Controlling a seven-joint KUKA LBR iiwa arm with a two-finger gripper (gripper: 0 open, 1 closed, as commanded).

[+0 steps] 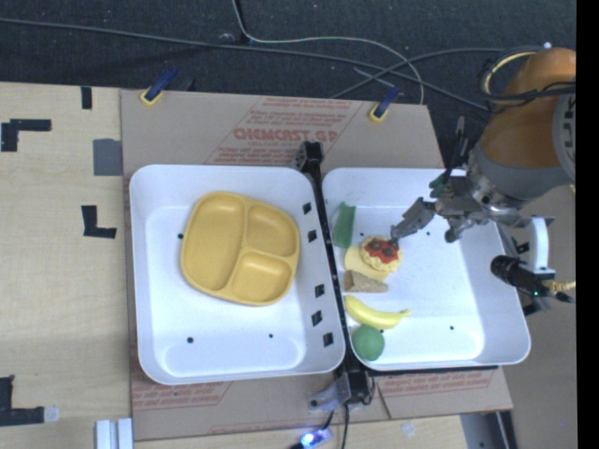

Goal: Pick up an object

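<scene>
- The claw (401, 234) of the grey arm with an orange band (524, 129) reaches in from the right over the right-hand shallow white bin (468, 340); its dark fingers point down-left, and whether they are spread or closed cannot be told.
- The fingertip end sits just beside, perhaps touching, the pale yellow pastry-like toy food with a red topping (374, 255); nothing is visibly gripped.
- That toy food lies near the left wall of the right bin, on a small tan wedge (367, 284).
- A flat green strip (345, 224) lies just above it, by the divider.
- Below it lies a yellow plastic banana (374, 313), touching a round green ball-like fruit (369, 343).
- The left-hand shallow white bin (159, 344) holds a yellow plastic plate with three compartments (240, 248).
- Both bins rest on a brown cardboard sheet (271, 129) on the table, printed in red; the letters look like "CHEMCAST GP", smaller lines unreadable.
- Blue-and-yellow clamps (159, 86) pin the cardboard's far edge.
</scene>
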